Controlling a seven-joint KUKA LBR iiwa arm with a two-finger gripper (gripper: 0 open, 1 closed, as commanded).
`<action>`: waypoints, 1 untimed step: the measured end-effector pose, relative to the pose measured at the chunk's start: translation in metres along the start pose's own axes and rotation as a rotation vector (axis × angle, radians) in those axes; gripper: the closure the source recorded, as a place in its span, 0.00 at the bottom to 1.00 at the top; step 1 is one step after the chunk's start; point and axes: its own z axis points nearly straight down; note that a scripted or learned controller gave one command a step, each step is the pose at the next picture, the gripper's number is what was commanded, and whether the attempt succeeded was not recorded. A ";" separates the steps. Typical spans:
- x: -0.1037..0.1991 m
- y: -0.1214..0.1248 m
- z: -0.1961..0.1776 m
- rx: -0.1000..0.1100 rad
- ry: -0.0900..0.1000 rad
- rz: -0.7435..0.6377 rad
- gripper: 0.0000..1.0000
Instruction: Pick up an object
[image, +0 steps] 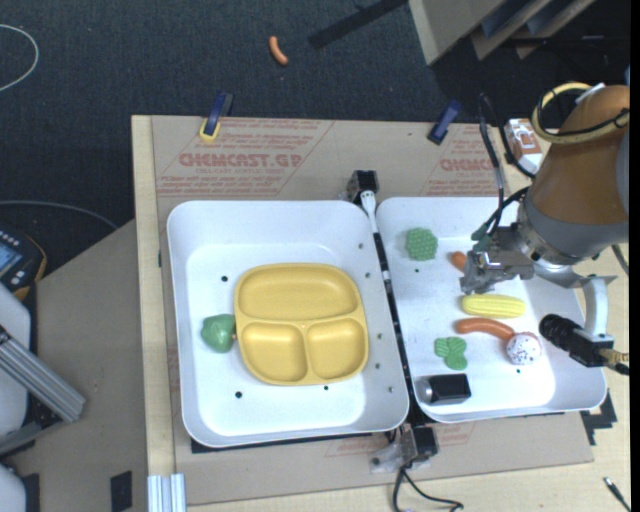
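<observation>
Whether anything is gripped cannot be told from above. The gripper (487, 270) hangs low in the right bin (560, 392), just above a yellow toy corn cob (492, 305) and beside a small orange piece (459, 261). Below the corn lie a toy sausage (484, 327), a white speckled ball (522, 349), a green leafy toy (452, 351) and a black block (448, 389). A green bumpy toy (421, 243) sits further up. The left bin (190, 240) holds a yellow divided plate (300, 322) with a green toy (218, 331) touching its left edge.

Yellow corn cob (492, 305) lying flat, right bin (560, 395), beside red sausage (485, 327).
</observation>
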 end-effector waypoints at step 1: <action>-0.007 -0.013 -0.011 0.001 0.001 0.002 1.00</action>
